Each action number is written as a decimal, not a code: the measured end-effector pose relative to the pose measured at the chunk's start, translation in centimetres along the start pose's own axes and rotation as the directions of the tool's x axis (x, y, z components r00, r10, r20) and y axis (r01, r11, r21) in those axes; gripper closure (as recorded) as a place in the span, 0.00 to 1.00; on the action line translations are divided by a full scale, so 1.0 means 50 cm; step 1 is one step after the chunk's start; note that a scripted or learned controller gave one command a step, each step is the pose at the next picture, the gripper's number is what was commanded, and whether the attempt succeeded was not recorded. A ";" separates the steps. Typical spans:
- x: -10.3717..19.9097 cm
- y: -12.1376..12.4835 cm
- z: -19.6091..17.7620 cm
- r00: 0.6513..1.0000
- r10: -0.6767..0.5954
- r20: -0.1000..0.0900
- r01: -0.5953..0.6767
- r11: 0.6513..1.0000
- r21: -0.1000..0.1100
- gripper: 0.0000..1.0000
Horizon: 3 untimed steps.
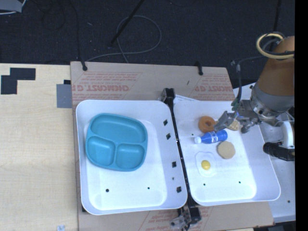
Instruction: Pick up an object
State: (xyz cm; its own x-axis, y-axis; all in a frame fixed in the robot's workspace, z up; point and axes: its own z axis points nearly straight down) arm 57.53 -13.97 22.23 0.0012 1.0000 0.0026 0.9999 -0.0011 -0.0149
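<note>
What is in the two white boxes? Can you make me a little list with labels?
left bin: blue divided plate
right bin: brown ring-shaped donut, blue bottle lying down, tan round cookie, fried egg toy
gripper: over the right bin, between the donut and the bottle

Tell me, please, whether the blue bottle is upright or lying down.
Lying down: the blue bottle rests lengthwise on the right bin floor, white cap pointing left.
</note>
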 end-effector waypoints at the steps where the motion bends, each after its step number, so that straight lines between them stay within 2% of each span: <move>1: 0.000 0.005 -0.013 1.000 -0.002 0.002 0.002 1.000 -0.012 0.00; 2: 0.014 -0.012 0.099 1.000 -0.002 0.000 0.002 1.000 -0.006 0.00; 3: 0.016 -0.006 0.226 1.000 -0.001 0.000 0.001 1.000 -0.005 0.00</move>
State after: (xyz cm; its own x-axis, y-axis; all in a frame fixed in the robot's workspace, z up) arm 57.06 -13.14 10.92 -0.0002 1.0000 0.0023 1.0000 0.0002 -0.0096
